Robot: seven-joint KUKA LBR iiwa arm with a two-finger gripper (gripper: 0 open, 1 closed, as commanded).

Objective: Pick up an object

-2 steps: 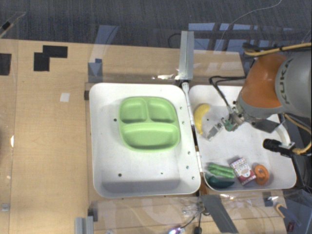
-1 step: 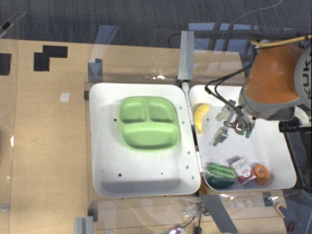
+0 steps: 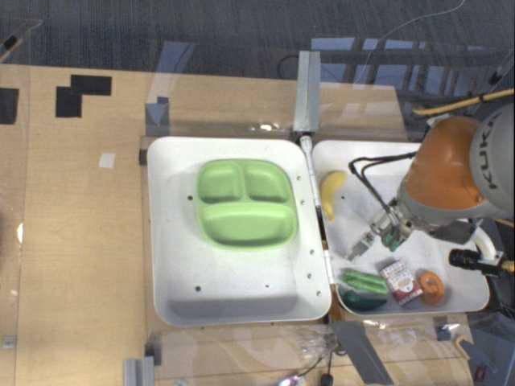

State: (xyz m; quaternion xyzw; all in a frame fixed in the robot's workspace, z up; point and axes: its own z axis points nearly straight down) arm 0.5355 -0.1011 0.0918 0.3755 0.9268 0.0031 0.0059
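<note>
In the right bin (image 3: 475, 300), a yellow banana (image 3: 331, 190) lies near the left wall. Along the front wall sit a green vegetable (image 3: 364, 284), a small red and white carton (image 3: 400, 282) and an orange fruit (image 3: 431, 287). My gripper (image 3: 361, 247) hangs over the bin's middle, tilted down to the left. It is above and just behind the green vegetable, and left of the carton. Nothing shows in its grasp.
The left bin (image 3: 173, 296) holds a green divided plate (image 3: 245, 202). A metal divider (image 3: 316, 207) runs between the two bins. The arm's orange band (image 3: 447, 171) and a black cable (image 3: 378, 167) hang over the right bin's back half.
</note>
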